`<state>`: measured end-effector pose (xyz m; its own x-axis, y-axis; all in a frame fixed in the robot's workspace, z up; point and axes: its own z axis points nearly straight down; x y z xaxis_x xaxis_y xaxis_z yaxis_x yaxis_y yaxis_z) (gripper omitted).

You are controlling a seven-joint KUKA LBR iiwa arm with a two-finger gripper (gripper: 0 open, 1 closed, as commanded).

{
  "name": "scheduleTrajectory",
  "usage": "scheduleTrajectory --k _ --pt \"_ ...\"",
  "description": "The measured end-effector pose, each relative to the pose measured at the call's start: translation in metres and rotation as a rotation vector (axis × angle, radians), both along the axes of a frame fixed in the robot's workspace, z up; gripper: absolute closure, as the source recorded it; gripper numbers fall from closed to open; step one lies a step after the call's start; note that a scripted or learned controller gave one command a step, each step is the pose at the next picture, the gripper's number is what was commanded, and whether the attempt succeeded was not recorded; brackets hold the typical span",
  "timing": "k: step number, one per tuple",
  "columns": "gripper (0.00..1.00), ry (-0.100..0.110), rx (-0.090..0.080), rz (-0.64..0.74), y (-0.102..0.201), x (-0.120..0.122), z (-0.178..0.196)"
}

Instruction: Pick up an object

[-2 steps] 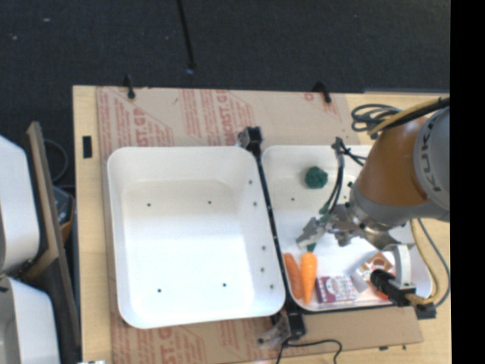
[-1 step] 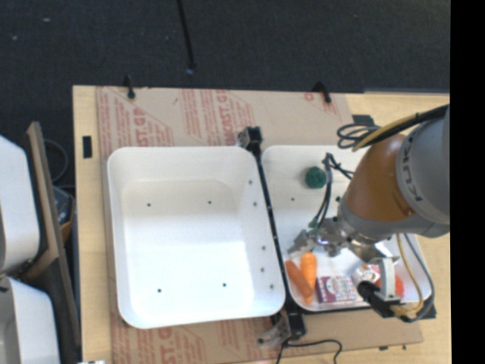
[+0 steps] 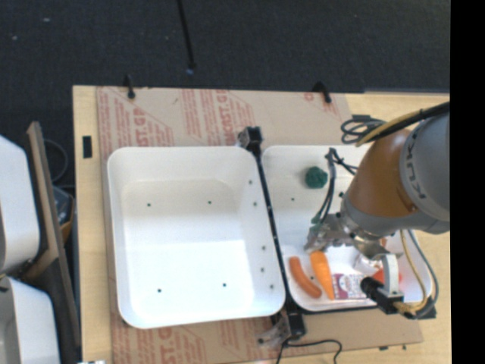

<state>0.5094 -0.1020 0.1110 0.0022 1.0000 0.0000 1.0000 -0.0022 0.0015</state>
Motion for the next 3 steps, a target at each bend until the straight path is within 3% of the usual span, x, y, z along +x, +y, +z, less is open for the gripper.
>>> scheduleTrajectory --k 2,3 --pt "1.0 -0.004 -0.001 0.002 -0.007 0.006 0.12" --pt "1.0 -0.001 0.0 0.002 -0.008 0.007 0.137"
